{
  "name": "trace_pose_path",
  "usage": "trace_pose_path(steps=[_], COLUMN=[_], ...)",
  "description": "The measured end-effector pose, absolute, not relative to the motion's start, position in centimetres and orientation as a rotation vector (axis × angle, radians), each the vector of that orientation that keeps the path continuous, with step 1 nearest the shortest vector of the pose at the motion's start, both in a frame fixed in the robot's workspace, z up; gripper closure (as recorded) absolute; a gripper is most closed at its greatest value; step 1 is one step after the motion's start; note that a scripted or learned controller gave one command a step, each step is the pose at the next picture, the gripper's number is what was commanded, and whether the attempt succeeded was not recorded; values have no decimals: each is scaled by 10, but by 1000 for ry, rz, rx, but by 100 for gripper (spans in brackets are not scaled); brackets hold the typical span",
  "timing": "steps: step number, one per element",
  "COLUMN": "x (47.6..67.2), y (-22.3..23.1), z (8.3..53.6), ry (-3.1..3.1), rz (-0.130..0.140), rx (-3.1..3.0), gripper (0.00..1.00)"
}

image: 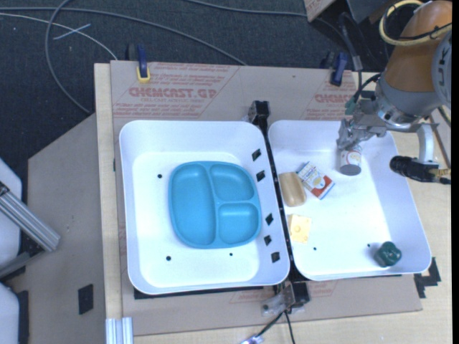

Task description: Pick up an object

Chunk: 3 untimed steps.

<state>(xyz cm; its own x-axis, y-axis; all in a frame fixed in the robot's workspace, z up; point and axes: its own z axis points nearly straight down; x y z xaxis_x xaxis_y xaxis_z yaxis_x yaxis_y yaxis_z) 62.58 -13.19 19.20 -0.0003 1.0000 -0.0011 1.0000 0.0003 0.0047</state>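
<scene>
Lettering "CHEMCAST GP" marks the board [176,92] under both bins; gripper [351,153] finger state unclear above the right bin [401,213].

A blue divided plate [214,204] is lying in the left white bin [136,192]. Two blue clamps [143,63] are gripping the board's [215,84] far edge, and grey cables [72,20] are trailing across the dark floor [43,84].

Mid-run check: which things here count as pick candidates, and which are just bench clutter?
Job: gripper over the right bin; small box, tan block, yellow piece, green object.

Lying about: blue divided plate in the left bin, blue clamps, cables.
</scene>
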Motion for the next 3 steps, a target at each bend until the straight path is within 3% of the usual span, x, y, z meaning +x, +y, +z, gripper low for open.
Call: trace_pose_path(steps=[1, 3], x=[627, 601], y=[-132, -27], z=[202, 199], ry=[2221, 2230], rz=[3, -1], rx=[2219, 2219], gripper=[100, 100])
